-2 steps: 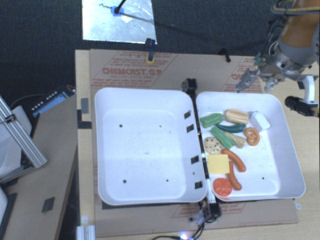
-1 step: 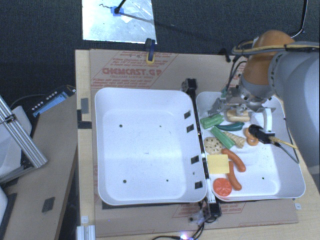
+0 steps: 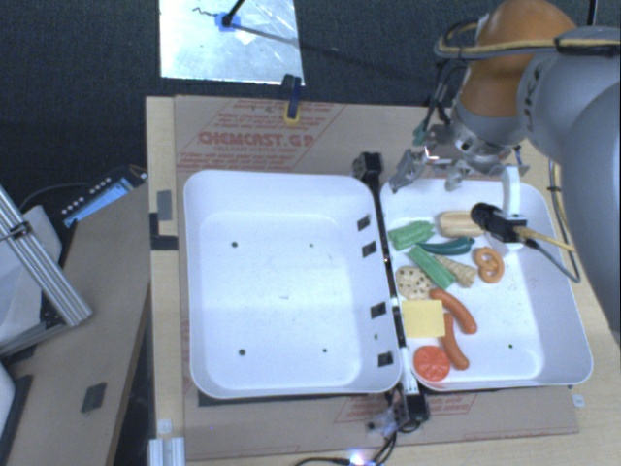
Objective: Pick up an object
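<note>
The right bin [image 3: 553, 348] held toy food: a bread roll [image 3: 460, 224], green pods [image 3: 411, 232], a pretzel [image 3: 488, 264], a cookie [image 3: 413, 282], a cheese square [image 3: 423, 318], sausages [image 3: 454, 311] and a tomato slice [image 3: 432, 363], while the left bin [image 3: 281, 280] lay beside it. The arm [image 3: 543, 76] reached in from the right, its gripper [image 3: 439, 166] hanging over that bin's far edge with fingers spread and nothing between them. The food lay just nearer the camera than the gripper, apart from it.

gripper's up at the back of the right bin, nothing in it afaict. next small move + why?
Probably bring the tool forward and down toward the bread roll. It hangs above the right bin's back edge with nothing between its fingers, and the toy food lies nearer the camera; the roll is the closest piece.
</note>
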You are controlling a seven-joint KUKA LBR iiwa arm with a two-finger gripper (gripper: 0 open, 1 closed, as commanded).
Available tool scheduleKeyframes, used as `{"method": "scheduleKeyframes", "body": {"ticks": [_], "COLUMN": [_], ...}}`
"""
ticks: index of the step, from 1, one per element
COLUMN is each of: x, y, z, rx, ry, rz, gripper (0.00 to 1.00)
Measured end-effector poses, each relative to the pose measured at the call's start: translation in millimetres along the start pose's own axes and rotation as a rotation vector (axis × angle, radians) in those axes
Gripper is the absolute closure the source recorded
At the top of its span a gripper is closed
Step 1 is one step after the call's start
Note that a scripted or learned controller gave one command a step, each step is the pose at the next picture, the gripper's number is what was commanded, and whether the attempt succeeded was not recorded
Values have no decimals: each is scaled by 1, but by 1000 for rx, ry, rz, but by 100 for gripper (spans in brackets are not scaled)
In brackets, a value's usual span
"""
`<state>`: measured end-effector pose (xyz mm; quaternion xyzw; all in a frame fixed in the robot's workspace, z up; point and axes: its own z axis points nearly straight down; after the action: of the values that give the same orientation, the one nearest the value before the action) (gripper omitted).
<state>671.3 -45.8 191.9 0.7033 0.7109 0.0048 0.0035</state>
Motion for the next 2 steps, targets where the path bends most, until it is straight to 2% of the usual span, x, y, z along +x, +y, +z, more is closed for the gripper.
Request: {"method": "scheduleKeyframes", "body": {"ticks": [1,2], "x": [95,208], "y": [-1,-2], "z": [-19,26], "rx": [7,13], "ry": [3,3], "rz": [-3,-4], "gripper": [0,0]}}
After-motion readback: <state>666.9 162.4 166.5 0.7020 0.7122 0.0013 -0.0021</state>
